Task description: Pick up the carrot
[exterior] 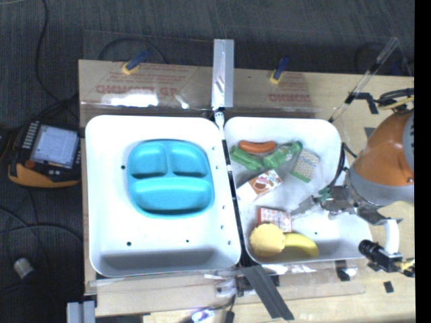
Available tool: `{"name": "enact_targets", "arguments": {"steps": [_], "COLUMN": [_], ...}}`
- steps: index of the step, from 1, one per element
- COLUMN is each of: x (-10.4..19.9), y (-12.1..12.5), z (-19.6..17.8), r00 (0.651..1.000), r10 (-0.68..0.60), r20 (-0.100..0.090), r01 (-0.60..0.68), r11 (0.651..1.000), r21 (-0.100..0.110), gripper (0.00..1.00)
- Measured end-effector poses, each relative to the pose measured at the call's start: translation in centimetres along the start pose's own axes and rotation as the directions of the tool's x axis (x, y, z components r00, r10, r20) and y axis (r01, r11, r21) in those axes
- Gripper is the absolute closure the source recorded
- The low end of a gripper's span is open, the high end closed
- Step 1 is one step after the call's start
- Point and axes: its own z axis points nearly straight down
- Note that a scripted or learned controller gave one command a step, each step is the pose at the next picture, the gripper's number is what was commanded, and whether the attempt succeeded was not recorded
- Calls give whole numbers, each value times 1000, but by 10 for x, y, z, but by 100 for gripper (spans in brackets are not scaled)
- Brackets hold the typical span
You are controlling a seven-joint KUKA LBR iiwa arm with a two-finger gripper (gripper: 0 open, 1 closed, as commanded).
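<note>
Carrot (256,145) lying at the right bin's (331,134) far edge, touching the green bottle (281,155). Gripper (311,204) low, well apart (grip state: cannot tell). Approach from above — descend clear of the bottle, along its length.

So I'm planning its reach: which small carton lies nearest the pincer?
The red-and-white carton above the banana; the other carton lies farther left.

The carrot (257,146) lies against the bin's far wall (276,122), green bottle (283,155) touching (open floor rightward).
</note>
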Motion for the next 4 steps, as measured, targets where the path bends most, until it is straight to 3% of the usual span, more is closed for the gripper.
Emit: {"name": "enact_targets", "arguments": {"steps": [1,2,3,4], "x": [-31,-41,-40,-40], "y": [6,1,1,2], "z": [27,-100,8,-154], "r00": [962,829,534,757], "r10": [-274,-559,-845,-653], "r20": [-10,4,3,5], "r01": [274,559,845,653], "r11": [962,829,534,757], "r21": [-10,-2,-1,-2], "gripper": [0,0,0,0]}}
